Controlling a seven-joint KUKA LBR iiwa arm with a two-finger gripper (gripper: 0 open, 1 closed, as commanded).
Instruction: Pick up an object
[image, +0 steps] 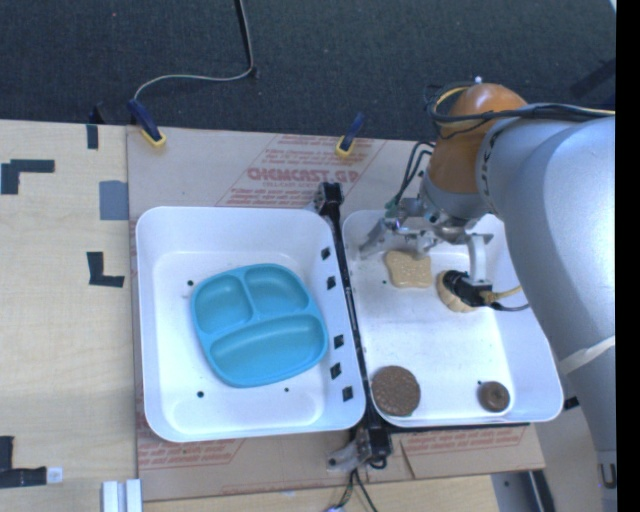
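My gripper (406, 238) is low over the far left part of the right bin (520, 340), with its fingers spread open. Just in front of it a tan, toast-like slice (408, 269) lies flat on the bin floor, right under the fingertips, and nothing is held between them. A round brown patty (396, 390) rests at the near left of the same bin. In the near right corner sits a small brown round piece (493, 397).
The left bin (160, 300) holds a blue divided plate (260, 323), lying flat in its middle. A black divider (337, 290) runs between the two bins. The grey arm covers the right bin's far right side.
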